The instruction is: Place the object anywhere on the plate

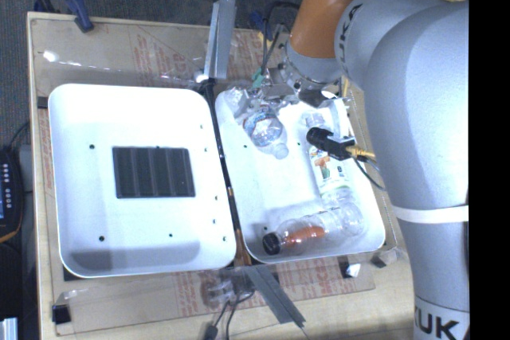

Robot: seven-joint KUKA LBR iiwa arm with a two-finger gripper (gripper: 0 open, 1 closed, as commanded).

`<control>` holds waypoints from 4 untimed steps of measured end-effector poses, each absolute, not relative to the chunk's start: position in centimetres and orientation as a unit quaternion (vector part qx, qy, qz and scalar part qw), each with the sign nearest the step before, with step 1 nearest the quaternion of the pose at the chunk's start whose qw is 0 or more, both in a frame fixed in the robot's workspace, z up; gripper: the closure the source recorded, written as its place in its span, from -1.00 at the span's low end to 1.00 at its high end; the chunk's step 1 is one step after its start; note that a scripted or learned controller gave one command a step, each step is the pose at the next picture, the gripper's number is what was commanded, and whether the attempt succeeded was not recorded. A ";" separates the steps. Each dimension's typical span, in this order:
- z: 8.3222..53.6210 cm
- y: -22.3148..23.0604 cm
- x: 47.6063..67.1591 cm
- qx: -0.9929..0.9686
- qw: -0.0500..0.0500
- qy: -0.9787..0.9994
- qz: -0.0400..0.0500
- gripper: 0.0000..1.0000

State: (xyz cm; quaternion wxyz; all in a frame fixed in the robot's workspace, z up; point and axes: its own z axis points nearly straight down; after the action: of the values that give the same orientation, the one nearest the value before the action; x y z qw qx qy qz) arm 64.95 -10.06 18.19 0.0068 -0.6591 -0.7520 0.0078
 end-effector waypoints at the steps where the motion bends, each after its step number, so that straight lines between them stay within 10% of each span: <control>1: 20.0 -16.6 65.5 -0.703 0.003 -0.711 0.003 1.00; 2: 15.4 -16.7 64.9 -0.734 0.012 -0.679 0.011 1.00; 3: 22.2 -9.4 59.9 -0.756 0.001 -0.654 0.001 1.00; 4: 19.0 -3.4 55.2 -0.731 0.001 -0.682 0.002 1.00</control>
State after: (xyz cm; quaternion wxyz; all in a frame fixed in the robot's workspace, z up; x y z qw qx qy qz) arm 55.18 -3.42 19.04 0.0014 -0.7315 -0.6819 0.0021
